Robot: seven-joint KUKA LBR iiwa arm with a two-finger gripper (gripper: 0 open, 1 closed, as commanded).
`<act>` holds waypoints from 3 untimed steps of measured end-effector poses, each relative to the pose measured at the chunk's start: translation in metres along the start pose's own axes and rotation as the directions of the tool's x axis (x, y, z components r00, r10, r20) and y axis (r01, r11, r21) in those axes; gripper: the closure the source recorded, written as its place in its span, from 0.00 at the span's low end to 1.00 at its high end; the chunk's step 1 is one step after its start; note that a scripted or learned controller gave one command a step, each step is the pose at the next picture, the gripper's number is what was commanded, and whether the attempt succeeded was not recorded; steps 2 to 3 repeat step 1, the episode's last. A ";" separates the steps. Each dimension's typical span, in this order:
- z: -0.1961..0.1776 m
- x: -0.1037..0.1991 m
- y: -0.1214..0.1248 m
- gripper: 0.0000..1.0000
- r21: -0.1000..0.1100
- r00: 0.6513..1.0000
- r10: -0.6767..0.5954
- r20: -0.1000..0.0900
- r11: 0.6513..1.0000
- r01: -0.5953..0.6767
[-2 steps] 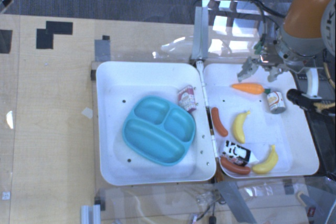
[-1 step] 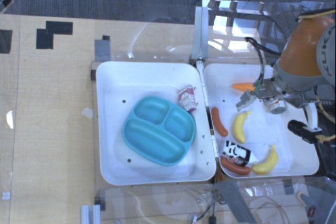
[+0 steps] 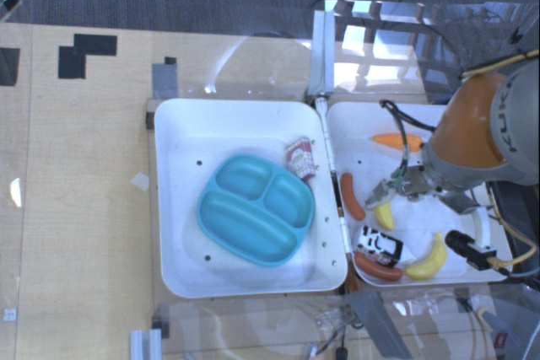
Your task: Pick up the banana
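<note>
Right now I see the hand (image 3: 386, 195) open above the right bin (image 3: 354, 124), banana (image 3: 429, 259) lying nearer, untouched.

We see a blue plate (image 3: 256, 209) with three parts in the left white bin (image 3: 181, 265), near the middle of the frame. A small red packet (image 3: 300, 158) lies just above it. In the right bin (image 3: 354, 131) lie two red sausages (image 3: 352, 196) (image 3: 379, 267), an orange carrot (image 3: 396, 142) and a black and white thing (image 3: 380, 244).
</note>
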State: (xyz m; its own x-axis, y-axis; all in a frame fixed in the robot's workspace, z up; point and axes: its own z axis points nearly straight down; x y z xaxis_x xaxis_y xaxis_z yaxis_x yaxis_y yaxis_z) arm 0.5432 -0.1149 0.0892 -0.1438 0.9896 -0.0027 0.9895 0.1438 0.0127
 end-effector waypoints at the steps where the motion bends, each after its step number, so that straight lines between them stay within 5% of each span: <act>1: -0.022 -0.050 0.010 0.00 0.006 0.999 0.036 0.000 0.999 -0.036; 3: -0.022 -0.050 0.010 0.00 0.006 0.999 0.036 0.000 0.999 -0.036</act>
